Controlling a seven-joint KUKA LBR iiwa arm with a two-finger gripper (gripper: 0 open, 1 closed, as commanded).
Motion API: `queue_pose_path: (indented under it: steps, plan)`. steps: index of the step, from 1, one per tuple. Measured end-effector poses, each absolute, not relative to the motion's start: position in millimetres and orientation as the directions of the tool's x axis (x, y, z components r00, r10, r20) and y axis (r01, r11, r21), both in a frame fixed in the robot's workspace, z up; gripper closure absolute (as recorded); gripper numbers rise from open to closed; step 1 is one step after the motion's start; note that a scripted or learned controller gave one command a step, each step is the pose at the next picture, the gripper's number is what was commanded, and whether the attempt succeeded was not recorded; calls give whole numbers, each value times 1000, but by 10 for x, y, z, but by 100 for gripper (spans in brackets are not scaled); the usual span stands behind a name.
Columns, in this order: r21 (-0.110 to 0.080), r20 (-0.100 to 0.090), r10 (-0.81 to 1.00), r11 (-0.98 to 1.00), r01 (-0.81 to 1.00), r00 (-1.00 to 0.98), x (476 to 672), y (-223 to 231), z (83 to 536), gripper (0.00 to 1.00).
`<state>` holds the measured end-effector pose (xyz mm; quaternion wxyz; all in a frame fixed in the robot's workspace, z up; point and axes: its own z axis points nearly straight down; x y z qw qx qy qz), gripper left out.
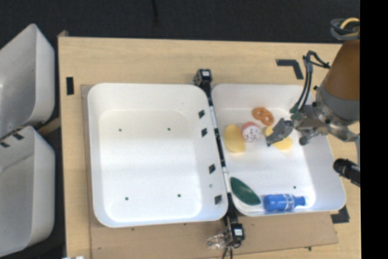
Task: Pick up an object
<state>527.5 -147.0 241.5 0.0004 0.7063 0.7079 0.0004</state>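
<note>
Reaching in from the right, the grey arm [342,79] with its orange band holds the tool [280,133] low over the right bin [321,182]. Whether the tool is open or closed cannot be told; its dark tip overlaps a small yellow object [282,143], and no item is plainly seen between its jaws.

Contents of the right bin:
- Orange ring [262,114], toward the far side, left of the tool.
- Round white-and-red piece [251,131], just near of the ring.
- Pale yellow lump [234,138], touching or just beside the round piece, close to the bin's left wall.
- Green leaf-shaped item [244,191], at the near left corner.
- Blue bottle [282,202], lying on its side along the near wall, just right of the green item.

The left bin [97,130] sits beside it on the wooden bench [133,60].
</note>
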Motion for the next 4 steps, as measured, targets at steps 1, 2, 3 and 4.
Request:
queue_pose_path:
  steps: [1,2,3,4]
  plan:
    - [-6,-2,1000,-5,1000,5,5133,-2084,1410,0]
    - [6,-3,1000,3,1000,-3,5610,-2002,1024,0]
    - [11,-5,1000,4,1000,-4,6058,-2303,1047,0]
    - [13,-2,1000,10,1000,-10,6636,-1417,1052,0]
